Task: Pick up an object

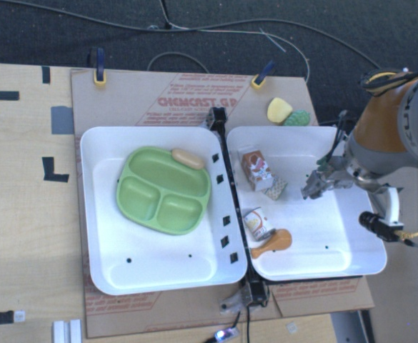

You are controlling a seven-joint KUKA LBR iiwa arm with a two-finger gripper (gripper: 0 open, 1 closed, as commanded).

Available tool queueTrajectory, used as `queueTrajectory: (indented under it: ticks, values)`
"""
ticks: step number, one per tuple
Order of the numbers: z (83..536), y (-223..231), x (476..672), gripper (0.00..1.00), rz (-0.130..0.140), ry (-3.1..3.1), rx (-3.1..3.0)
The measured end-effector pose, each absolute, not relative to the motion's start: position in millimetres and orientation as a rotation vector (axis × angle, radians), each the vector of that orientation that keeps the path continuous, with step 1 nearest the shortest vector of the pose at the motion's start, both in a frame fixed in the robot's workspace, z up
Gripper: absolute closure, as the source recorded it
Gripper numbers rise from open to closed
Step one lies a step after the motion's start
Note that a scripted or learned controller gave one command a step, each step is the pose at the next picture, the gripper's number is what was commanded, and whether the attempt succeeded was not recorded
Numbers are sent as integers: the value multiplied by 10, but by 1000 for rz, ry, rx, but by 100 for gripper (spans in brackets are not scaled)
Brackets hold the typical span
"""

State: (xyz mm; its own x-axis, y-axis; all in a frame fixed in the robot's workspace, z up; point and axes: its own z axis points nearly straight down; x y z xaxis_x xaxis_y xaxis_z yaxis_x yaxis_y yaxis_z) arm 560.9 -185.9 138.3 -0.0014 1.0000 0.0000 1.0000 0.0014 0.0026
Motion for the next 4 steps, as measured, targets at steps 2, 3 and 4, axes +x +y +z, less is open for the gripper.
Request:
queueTrajectory:
  ticks: [2,3,4]
  values:
    - [2450,-1791,5520,100,4,2221,2216]
    - [2316,-1223,5425,100,-1,2229,2217]
    - [2207,-684,5383,100,-2,2230,2217]
